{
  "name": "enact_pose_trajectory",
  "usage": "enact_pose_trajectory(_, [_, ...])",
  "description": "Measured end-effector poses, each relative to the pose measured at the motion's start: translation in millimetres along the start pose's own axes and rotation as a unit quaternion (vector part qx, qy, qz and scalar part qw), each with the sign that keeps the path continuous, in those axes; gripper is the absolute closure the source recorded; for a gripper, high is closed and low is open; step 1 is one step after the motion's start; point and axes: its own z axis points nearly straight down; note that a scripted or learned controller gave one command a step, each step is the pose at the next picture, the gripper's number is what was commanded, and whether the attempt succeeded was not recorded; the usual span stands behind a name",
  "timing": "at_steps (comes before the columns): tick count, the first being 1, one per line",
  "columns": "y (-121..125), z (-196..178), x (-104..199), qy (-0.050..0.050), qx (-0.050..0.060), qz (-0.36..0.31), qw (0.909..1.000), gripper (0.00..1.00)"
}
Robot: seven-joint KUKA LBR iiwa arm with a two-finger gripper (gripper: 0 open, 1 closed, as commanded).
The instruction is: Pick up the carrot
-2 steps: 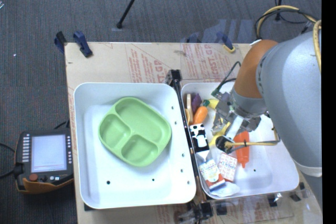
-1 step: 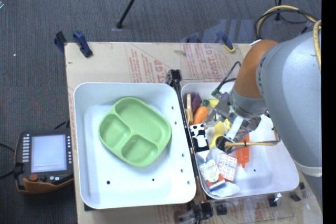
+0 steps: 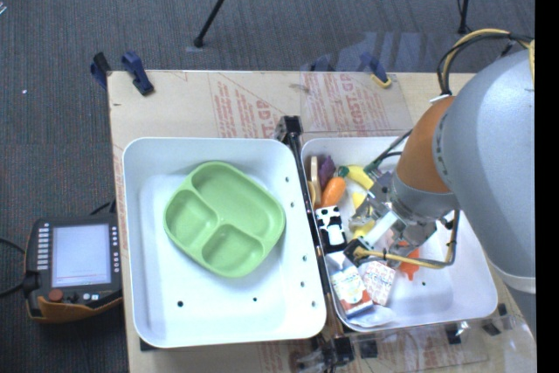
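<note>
The carrot (image 3: 333, 189) is a small orange piece lying at the near-left of the right bin (image 3: 472, 297), close to the wall between the two bins. My gripper (image 3: 374, 216) hangs low over the cluttered left half of that bin, a short way right of and below the carrot. The grey wrist and its orange band cover most of the gripper from above. I see nothing between the carrot and the gripper that shows contact.
Around the carrot lie a purple item (image 3: 325, 166), a yellow banana (image 3: 359, 177), a black-and-white block (image 3: 329, 228) and two red-and-white cartons (image 3: 364, 284). The left bin (image 3: 148, 301) holds a green divided plate (image 3: 225, 218). A teach pendant (image 3: 74, 262) sits off the bench's left.
</note>
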Motion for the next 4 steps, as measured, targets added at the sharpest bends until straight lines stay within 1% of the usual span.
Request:
enact_pose_trajectory(1, [9,-112,97,0.009,-0.006,-0.016,0.9998,0.00])
enact_pose_trajectory(2, [-13,-105,58,0.003,-0.002,0.058,0.9983,0.00])
enact_pose_trajectory(3, [1,-3,7,0.002,0.000,0.121,0.9926,0.00])
enact_pose_trajectory(4, [42,-6,60,0.005,-0.002,0.101,0.9948,0.00])
